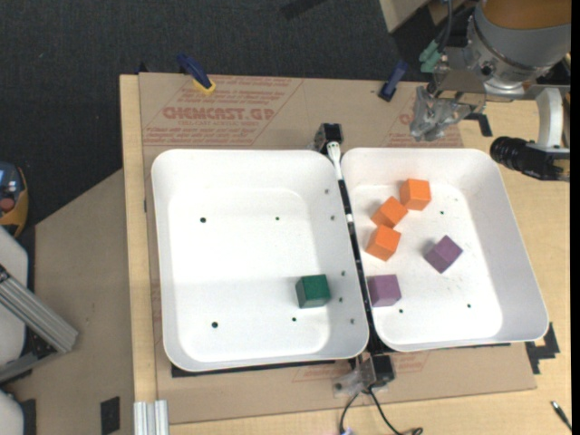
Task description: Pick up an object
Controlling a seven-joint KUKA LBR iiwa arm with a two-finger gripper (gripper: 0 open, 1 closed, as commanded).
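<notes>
My gripper (437,123) hangs above the far rim of the right bin (507,243), clear of every block. In that bin lie three orange cubes: one (417,193) farthest back, one (391,212) just left of it, one (383,241) nearer. Two purple cubes are there too, one (443,254) at the middle right and one (384,289) near the left wall. A single green cube (313,291) sits in the left bin (181,243), toward its near right corner.
The bins stand side by side on a cardboard sheet (227,107) held by blue clamps (196,73). A black divider bar (349,234) runs between the bins. A black fitting (526,157) sticks out at the right, beside the right bin's far corner.
</notes>
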